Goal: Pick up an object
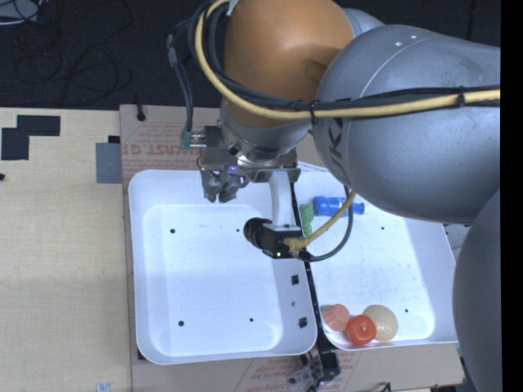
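My gripper [222, 188] hangs over the far edge of the left white bin [204, 300], near its back wall, with nothing visible under it. The arm's grey body and orange band cover much of the right bin [409, 260]. In the right bin a blue object [333, 207] lies next to a green one [306, 216] near the back left. At that bin's front corner sit a red round object [360, 330], a beige round one [382, 320] and a pink one [333, 314].
The divider between the two bins [304, 292] runs from back to front under the wrist. A cardboard sheet [155, 141] lies beneath the bins. To the left spreads a pale wooden bench top [57, 243].
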